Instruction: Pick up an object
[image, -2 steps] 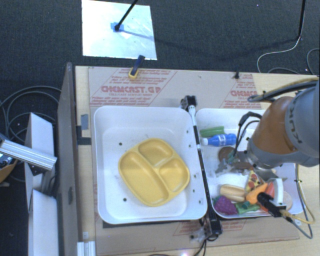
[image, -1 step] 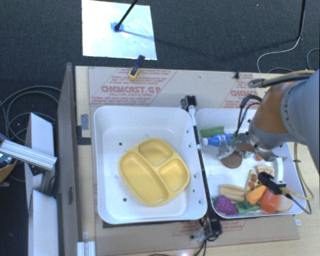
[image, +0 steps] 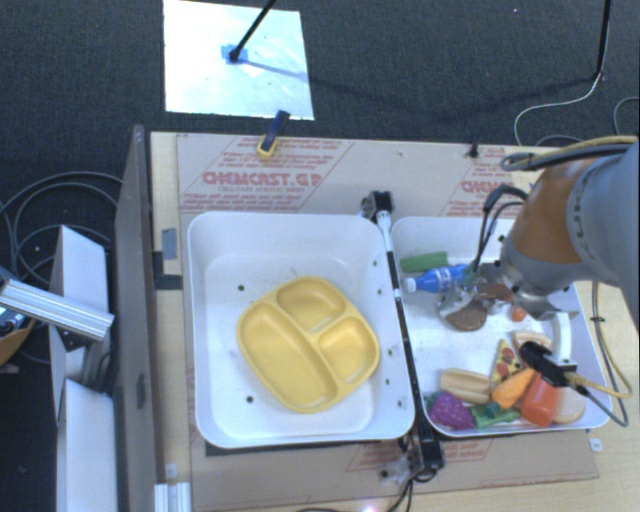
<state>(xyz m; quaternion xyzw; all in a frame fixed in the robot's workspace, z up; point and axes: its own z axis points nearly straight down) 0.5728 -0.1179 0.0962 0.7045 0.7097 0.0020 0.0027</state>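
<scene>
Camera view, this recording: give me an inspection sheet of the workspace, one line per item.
Surface: bench bearing left bin and right bin.
Job's things: blue bottle, green piece, brown disc, toy food pile in right bin.
Clutter: yellow divided tray in left bin.
Grippers: gripper low over right bin beside blue bottle; grip unclear.
Cables: black cables on floor left.
Surroundings: dark carpet, white sheet.
</scene>
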